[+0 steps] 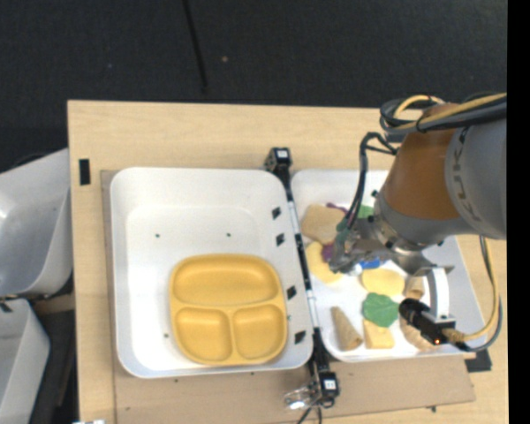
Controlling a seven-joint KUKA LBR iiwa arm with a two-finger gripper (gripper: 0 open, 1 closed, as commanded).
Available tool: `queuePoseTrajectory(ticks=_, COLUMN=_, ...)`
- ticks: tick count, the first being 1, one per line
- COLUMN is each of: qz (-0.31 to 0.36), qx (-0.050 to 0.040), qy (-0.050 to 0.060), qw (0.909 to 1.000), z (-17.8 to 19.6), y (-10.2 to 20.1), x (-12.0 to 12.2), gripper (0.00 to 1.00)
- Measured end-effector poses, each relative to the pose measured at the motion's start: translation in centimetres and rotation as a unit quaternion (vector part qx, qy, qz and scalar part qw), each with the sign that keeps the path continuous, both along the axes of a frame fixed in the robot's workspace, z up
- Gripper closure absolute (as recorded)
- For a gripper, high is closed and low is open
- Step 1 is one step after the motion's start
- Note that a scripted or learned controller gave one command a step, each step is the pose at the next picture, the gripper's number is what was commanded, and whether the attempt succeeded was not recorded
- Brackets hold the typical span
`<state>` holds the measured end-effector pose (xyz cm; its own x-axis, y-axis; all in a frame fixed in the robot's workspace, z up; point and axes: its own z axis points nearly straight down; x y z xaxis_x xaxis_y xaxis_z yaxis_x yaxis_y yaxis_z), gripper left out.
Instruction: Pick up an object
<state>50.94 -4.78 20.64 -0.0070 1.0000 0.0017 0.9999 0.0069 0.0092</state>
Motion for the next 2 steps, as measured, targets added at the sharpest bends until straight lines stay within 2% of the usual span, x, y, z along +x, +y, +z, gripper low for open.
queuePoseTrajectory(ticks=1, qz=-0.001, qx=-0.0007, qy=0.001, qw=1.0000, z=6.2, y=2.0, x=-1.9, gripper=1.00)
queuePoseTrajectory(ticks=2, qz=-0.005, qx=-0.0025, qy=0.003, qw=1.0000, z=9.3, y=-3.2, x=-1.9, gripper=1.00)
